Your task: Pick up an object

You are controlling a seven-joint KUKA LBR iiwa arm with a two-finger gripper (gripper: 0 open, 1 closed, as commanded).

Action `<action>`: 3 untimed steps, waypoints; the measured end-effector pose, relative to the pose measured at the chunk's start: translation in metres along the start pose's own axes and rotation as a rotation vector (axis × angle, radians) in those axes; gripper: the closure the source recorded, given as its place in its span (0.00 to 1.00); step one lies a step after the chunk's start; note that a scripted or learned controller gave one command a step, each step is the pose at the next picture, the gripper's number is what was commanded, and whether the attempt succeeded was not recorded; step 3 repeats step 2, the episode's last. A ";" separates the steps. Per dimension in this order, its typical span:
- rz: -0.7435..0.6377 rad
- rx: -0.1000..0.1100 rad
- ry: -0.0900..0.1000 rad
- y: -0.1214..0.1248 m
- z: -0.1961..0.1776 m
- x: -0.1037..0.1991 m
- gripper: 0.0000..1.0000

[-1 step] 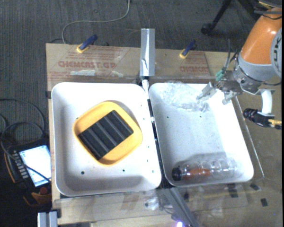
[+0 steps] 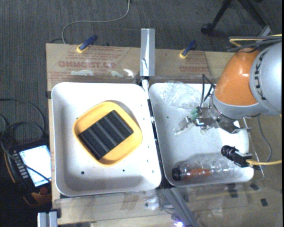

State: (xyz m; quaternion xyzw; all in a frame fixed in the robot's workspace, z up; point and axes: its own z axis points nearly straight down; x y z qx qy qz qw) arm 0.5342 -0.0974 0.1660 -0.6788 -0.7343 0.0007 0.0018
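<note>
**Arm over the right bin, bottle lying at its front wall**

Nearest the camera is the arm [image 2: 248,82], its orange band and grey wrist looming over the right bin [image 2: 168,126] from the right side. Below it the pincer [image 2: 199,119] hangs above the bin's middle; how it stands, and whether it has hold of anything, cannot be told, since the parts there are small and tangled with cables. A clear plastic bottle [image 2: 203,170] with a dark cap lies on its side along the front wall of the right bin, apart from the pincer. Crumpled clear plastic film [image 2: 180,94] sits in the bin's far corner. In the left bin [image 2: 61,126] rests a yellow tray-like object [image 2: 108,132] with a black ribbed top, turned at a slant. Both bins sit on the tabletop [image 2: 94,63], which carries two blue-and-yellow clamps at its far edge.
</note>
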 end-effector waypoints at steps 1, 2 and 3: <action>0.144 -0.001 -0.002 0.060 0.042 -0.063 0.00; 0.197 -0.002 -0.003 -0.012 -0.023 -0.102 0.00; 0.197 -0.002 -0.003 -0.012 -0.023 -0.102 0.00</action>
